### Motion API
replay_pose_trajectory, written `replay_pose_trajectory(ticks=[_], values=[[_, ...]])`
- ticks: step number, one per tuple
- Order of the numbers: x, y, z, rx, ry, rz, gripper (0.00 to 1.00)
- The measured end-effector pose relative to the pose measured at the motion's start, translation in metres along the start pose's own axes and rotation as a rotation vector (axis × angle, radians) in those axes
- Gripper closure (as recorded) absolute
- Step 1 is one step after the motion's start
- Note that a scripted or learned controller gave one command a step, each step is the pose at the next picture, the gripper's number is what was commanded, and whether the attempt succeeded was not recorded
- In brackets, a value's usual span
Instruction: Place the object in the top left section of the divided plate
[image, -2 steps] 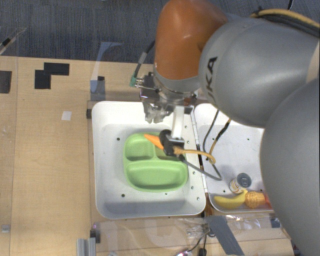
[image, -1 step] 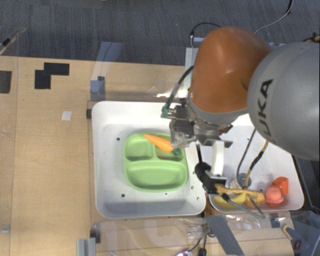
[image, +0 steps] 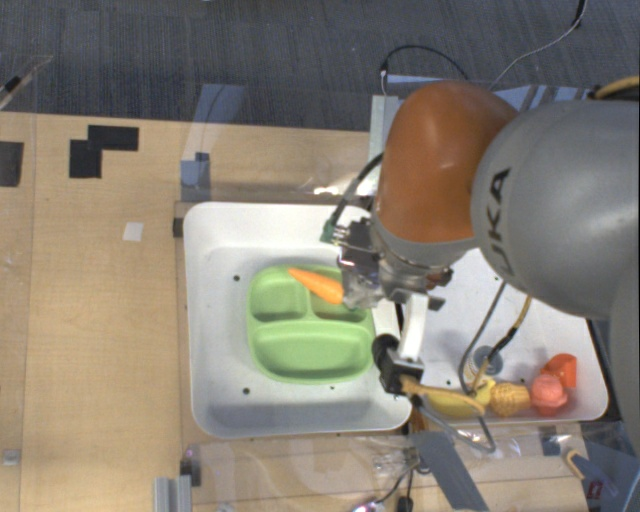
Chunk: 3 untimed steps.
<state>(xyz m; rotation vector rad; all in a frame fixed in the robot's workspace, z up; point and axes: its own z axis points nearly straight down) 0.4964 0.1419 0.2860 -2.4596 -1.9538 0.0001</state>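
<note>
One carrot (image: 317, 285) is lying slantwise across the upper sections of the green divided plate (image: 306, 352) in the left bin (image: 215, 330).
Its right end is disappearing under the gripper (image: 360, 291), whose grip cannot be made out. The grey arm (image: 520, 170) is hiding much of the right bin (image: 585, 400), where a banana (image: 448, 402) and other toy foods are showing.

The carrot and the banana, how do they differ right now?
The carrot is orange, while the banana is yellow. The carrot lies on the green divided plate in the left bin, across its upper sections; the banana lies in the right bin beside other toy food. Both are long, slim items lying flat.
</note>
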Motion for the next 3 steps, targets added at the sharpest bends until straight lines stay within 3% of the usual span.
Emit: replay_pose_trajectory(ticks=[1, 2, 3], values=[[0.047, -0.019, -0.06, -0.003, 0.001, -0.215, 1.0], [0.067, -0.025, -0.067, -0.003, 0.001, -0.191, 1.0], [0.02, -0.013, -0.054, -0.003, 0.0, -0.553, 1.0]])
